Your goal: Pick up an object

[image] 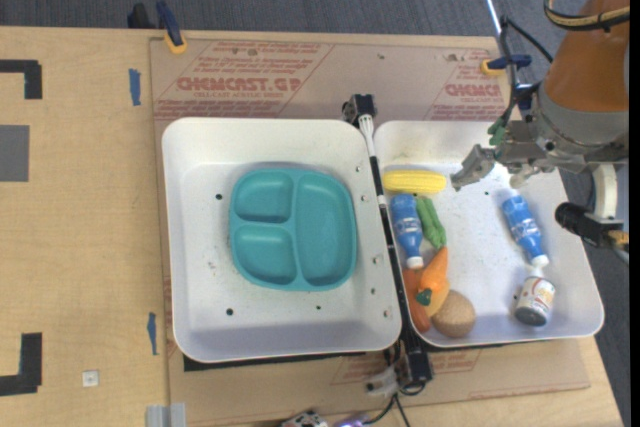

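The gripper hangs over the far part of the right bin, fingers spread, holding nothing. Just left lies the corn; 2 bottles lie nearer.

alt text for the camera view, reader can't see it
A grey arm's gripper hovers over the right white bin, which holds a corn cob, two blue bottles, a carrot and a potato. The left bin holds a teal divided plate.
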Available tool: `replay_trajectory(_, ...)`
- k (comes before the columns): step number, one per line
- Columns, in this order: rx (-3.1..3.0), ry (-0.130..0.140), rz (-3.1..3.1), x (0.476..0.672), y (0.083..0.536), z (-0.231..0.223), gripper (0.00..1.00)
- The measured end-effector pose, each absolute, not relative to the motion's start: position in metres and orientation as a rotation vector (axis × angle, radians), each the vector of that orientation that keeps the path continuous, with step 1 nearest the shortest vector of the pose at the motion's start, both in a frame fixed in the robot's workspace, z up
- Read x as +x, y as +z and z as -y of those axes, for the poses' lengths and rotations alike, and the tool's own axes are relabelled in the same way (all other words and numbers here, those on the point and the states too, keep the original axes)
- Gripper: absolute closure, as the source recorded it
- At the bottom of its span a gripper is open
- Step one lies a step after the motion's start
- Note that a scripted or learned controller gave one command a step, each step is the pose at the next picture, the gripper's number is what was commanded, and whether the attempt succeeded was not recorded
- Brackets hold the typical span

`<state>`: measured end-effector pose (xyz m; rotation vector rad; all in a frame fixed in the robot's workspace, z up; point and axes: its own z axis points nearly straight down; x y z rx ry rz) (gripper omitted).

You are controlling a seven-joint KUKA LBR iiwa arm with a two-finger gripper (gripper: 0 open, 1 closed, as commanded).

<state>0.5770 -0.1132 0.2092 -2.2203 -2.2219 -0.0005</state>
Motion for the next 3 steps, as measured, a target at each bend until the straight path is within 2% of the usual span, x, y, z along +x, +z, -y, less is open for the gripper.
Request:
replay_trajectory(1, -2.208, -0.005, 2.244, 0.561, 0.087, 0.1, 0.0)
replay_trajectory(2, -2.243, -0.005, 2.206, 0.498, 0.087, 0.095, 0.0)
replay_trajectory(3, -2.251, -0.007, 2.209, 0.5, 0.098, 0.097, 1.0)
